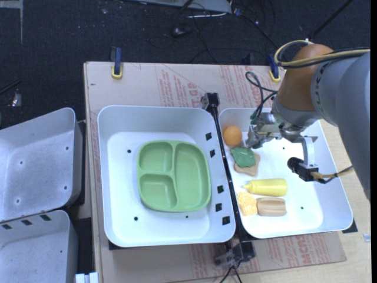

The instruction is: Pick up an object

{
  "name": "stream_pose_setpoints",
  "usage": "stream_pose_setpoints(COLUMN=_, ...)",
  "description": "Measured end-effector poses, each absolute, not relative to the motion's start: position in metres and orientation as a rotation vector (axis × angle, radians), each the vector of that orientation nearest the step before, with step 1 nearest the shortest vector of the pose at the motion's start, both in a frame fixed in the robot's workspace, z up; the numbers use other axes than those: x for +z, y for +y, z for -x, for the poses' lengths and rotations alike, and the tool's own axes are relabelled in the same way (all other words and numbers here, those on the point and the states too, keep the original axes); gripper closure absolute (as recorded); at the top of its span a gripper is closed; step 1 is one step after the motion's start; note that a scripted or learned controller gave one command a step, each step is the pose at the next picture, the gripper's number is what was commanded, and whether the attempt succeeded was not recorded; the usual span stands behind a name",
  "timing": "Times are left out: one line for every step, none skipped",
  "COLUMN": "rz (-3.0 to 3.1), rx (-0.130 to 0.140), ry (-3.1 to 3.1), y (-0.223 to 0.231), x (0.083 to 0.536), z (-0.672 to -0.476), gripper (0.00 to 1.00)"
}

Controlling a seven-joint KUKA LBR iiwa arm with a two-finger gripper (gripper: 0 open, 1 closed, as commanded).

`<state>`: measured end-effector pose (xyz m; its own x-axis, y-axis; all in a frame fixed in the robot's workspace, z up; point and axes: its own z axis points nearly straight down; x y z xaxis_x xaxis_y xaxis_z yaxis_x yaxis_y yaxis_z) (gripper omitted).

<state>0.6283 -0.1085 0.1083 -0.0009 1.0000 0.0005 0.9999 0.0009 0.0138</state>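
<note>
We look down from one fixed camera above the counter (pixel 153 81), tilted at a slant, far enough back to take in both white bins (pixel 112 122) whole and dark floor beyond. The arm (pixel 336 81) enters from our right.

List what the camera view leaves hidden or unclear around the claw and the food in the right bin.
- Claw: its fingers blend into the dark wrist hardware, so open or shut cannot be read.
- Green item: lies on the toast-like piece, covering most of it.
- Yellow block: partly tucked behind the hot dog bun.
- Arm: cut off by the right edge.
</note>
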Motion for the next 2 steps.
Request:
stream_pose_setpoints(rz=-2.217, rx=0.005, ry=2.218, y=-0.118, x=0.166, z=-0.634, gripper=1.0)
stream_pose_setpoints(rz=-2.214, rx=0.006, ry=2.221, y=-0.115, x=0.211, z=-0.641, gripper=1.0)
